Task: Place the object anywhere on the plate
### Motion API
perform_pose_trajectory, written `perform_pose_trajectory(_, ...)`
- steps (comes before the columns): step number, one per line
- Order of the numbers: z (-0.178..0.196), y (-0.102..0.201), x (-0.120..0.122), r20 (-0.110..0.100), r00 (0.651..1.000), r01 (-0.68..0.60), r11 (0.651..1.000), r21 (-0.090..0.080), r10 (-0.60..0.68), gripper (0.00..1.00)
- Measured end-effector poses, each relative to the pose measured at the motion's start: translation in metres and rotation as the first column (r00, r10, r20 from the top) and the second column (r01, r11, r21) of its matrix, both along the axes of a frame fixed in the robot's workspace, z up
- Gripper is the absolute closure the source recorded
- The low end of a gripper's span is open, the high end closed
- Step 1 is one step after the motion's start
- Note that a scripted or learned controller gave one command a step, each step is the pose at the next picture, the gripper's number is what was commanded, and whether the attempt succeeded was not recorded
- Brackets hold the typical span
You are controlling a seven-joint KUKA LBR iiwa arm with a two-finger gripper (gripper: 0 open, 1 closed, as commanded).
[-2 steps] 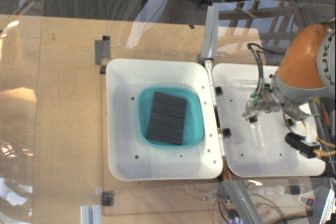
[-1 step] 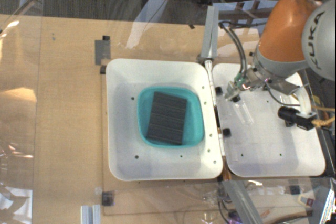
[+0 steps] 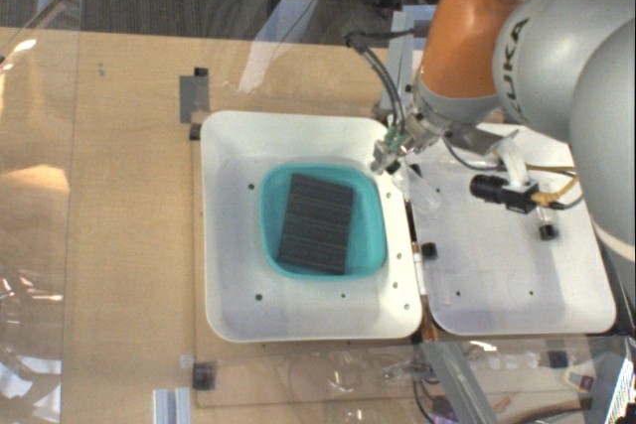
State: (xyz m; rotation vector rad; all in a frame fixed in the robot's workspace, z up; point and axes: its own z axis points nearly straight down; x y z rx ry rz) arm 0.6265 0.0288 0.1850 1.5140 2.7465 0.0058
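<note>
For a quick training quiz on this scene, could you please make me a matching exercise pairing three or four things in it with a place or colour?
Things:
1. ridged block
2. plate
3. left bin
4. arm's wrist band

Descriptions:
A. orange
B. teal, sitting in the left bin
C. dark grey, lying on the plate
D. white, holding the plate

Pairs: 1-C, 2-B, 3-D, 4-A
</note>
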Motion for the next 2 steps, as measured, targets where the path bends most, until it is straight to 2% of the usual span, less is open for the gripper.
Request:
perform_pose_trajectory(1,0.000,0.000,0.000,0.000,1.000,0.000,1.000,0.000,0.000,0.00)
perform_pose_trajectory(2,0.001,0.026,0.043,0.002,0.999,0.032,0.999,0.000,-0.032,0.00)
